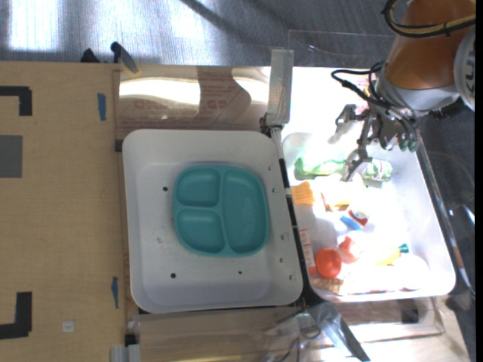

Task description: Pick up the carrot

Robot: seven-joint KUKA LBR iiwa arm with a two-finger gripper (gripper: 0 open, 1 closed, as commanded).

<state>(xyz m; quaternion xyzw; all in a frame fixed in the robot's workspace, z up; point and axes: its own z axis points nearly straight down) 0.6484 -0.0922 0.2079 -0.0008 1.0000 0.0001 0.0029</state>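
Observation:
In the right bin, a small orange piece lies against the left wall; it looks like the carrot. Just above it lies a green leafy item. My gripper hangs over the upper part of this bin, up and to the right of the orange piece and apart from it. Its fingers are open with nothing between them, and the lower fingertip sits by the right end of the green item.
More toy foods lie in the right bin: a red tomato, a small red piece, a yellow item, a red-and-blue packet and a white-green item. The left bin holds a teal divided plate.

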